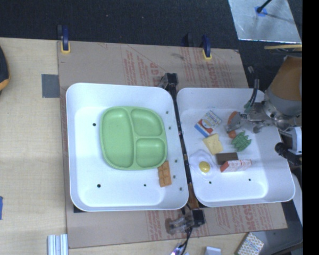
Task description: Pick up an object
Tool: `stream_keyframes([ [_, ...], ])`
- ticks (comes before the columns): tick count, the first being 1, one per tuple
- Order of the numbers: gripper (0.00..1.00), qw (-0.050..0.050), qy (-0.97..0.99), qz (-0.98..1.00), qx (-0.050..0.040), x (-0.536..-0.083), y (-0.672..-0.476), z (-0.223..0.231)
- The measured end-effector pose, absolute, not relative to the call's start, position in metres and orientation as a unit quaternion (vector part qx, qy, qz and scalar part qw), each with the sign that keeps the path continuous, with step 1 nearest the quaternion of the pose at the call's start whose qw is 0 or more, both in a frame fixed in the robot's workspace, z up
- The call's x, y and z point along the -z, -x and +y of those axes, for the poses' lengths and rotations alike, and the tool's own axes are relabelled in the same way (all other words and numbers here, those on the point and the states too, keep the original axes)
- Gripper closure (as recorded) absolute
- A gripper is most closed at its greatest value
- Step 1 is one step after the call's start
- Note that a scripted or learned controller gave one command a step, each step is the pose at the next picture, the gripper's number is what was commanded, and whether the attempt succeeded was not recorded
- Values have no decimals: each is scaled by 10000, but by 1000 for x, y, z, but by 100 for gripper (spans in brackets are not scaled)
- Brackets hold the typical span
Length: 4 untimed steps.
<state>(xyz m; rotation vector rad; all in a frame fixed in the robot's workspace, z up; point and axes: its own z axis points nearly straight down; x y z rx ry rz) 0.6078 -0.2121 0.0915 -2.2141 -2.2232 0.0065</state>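
While end effector (235,122) state unclear, green toy (241,141), yellow block (213,143) crowd beside it.

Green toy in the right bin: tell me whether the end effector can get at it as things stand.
Probably yes. The green toy lies uncovered, just below the end effector. An orange piece and a brown block sit near it, so its sides look crowded.

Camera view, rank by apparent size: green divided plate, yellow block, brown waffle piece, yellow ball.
1. Green divided plate, by far the largest.
2. Yellow block and brown waffle piece: these look alike in area, so no ranking between them.
3. Yellow ball, smallest.
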Motion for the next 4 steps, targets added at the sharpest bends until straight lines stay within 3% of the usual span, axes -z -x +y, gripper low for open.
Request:
stream_keyframes([
  [1,0,-7,7048,-7094,4,-93,-644,-198],
  [2,100,4,7040,-7102,-12,-104,-642,-200],
  [3,100,-3,7040,-7102,-4,-110,-653,-160],
  [4,100,41,7034,-7108,-20,-195,-567,-68],
])
